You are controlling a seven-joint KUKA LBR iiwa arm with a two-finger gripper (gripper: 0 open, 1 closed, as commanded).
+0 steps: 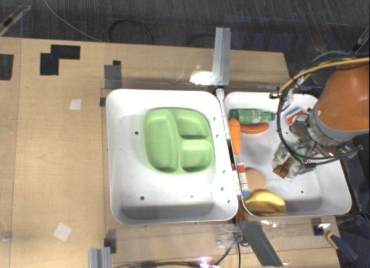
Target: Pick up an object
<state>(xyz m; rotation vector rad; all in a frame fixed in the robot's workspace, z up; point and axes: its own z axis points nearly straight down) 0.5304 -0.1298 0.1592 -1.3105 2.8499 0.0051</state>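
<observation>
While over the right bin (338,200), gripper (287,166): finger state cannot be told.
Left bin (118,163): green tray (176,140).
Right bin's left side: carrot (235,135), banana (265,203).

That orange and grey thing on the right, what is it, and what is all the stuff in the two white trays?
It is a robot arm, reaching in from the right; the camera is fixed above the bench and looks down at a slant. At the arm's end is its gripper, a two-finger claw, hanging low over the right bin. I cannot tell whether it holds anything.

The left bin holds a green divided plate. In the right bin, along its left side, lie a green bottle, an orange carrot, a marker pen, a brownish round item and a yellow banana. The arm's job is to pick up one object.
</observation>
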